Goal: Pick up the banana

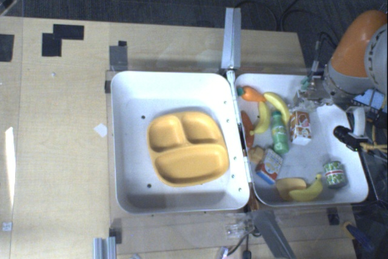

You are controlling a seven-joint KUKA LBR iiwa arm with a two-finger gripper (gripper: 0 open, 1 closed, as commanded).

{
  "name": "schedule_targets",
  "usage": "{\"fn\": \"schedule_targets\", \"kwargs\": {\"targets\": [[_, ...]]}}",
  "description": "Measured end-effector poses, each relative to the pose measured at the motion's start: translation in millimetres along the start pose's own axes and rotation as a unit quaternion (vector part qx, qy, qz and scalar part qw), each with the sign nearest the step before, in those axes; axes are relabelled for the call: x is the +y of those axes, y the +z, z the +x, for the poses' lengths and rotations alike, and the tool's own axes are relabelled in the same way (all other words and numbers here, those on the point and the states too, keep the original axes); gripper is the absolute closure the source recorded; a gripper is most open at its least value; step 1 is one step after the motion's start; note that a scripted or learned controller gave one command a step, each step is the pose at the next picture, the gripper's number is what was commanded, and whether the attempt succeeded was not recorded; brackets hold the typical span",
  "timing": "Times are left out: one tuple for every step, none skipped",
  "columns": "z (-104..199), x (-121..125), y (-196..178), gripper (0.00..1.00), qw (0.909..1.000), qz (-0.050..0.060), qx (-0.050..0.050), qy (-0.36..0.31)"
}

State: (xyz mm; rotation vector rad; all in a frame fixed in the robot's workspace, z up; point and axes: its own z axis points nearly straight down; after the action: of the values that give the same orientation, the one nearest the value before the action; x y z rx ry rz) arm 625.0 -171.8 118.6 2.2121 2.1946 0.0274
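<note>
Nearest to the camera, at the bottom edge, some metal bench fittings (242,230) stand under the two bins. On the left, the left bin (130,130) holds a yellow divided plate (187,147). The right bin (351,191) is full of small things: a carrot (253,94), two bananas (274,109) lying close together near its top left, a green bottle (279,133), a small carton (301,126), a third banana (309,189) near the bottom wall, and a green can (333,173). At the right, the gripper (312,91) hangs over the bin's top part, near the carton; if its jaws are open, I cannot tell. I judge the task is not yet done, because every banana lies in the bin
</note>
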Motion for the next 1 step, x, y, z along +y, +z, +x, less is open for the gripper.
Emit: {"fn": "schedule_targets", "kwargs": {"targets": [[0.1,0.1,-0.1,0.0,1.0,0.0,0.0,0.0]]}}
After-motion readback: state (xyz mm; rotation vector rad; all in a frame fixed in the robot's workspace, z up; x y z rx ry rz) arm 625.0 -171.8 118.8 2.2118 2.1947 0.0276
